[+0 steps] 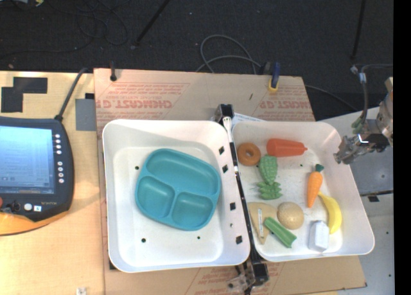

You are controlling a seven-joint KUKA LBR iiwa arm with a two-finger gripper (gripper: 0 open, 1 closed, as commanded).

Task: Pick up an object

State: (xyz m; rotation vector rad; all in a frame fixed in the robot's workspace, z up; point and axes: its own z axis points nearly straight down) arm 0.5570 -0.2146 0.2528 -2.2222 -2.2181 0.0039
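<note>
Two white bins sit side by side on the bench. The left bin [122, 152] holds a teal plate [178, 188] with three compartments, lying slightly turned. The right bin [350, 223] holds a scatter of toy food: a doughnut [249, 154] near its upper left corner, a red sausage [286, 148] just beside it to the right, a green leafy piece [269, 177] below them, a carrot [314, 186] standing nearly upright in the view toward the right wall, and a banana [331, 212] just below the carrot. Along the near side lie a potato [290, 215], a green stick [280, 232] touching it at lower left, a tan piece [259, 214] beside the divider, and a small white block [318, 236] next to the banana's lower end.

The gripper [350, 149] hangs at the right bin's right rim, outside the food, near the carrot's top but apart from it. Nothing sits between its parts, and how it is set cannot be told at this size.

A tablet [29, 165] rests on the bench at far left.
</note>
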